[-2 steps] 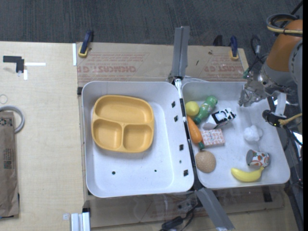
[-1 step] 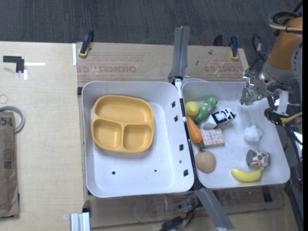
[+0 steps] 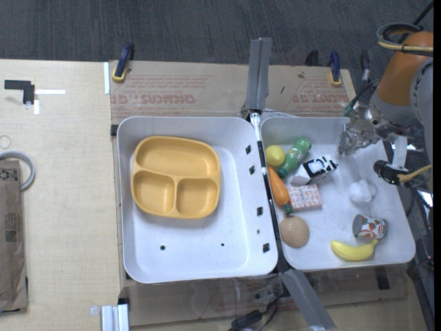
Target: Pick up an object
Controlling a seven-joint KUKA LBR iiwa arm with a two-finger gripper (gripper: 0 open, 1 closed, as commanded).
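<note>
Left of the right bin (image 3: pixel 406 250), a second white bin (image 3: pixel 138 254) with a yellow divided tray (image 3: pixel 176 176). Inside the right bin: carrot (image 3: pixel 278 186), banana (image 3: pixel 353 249), brown ball (image 3: pixel 295 232), lemon (image 3: pixel 275 156). Over its far right corner, gripper (image 3: pixel 353 142), jaw state impossible to tell.

Gripper (image 3: pixel 349 142) hangs over the right bin's (image 3: pixel 400 254) upper edge, banana (image 3: pixel 353 249) at lower right, yellow tray (image 3: pixel 176 177) sitting in the left bin (image 3: pixel 200 264).
</note>
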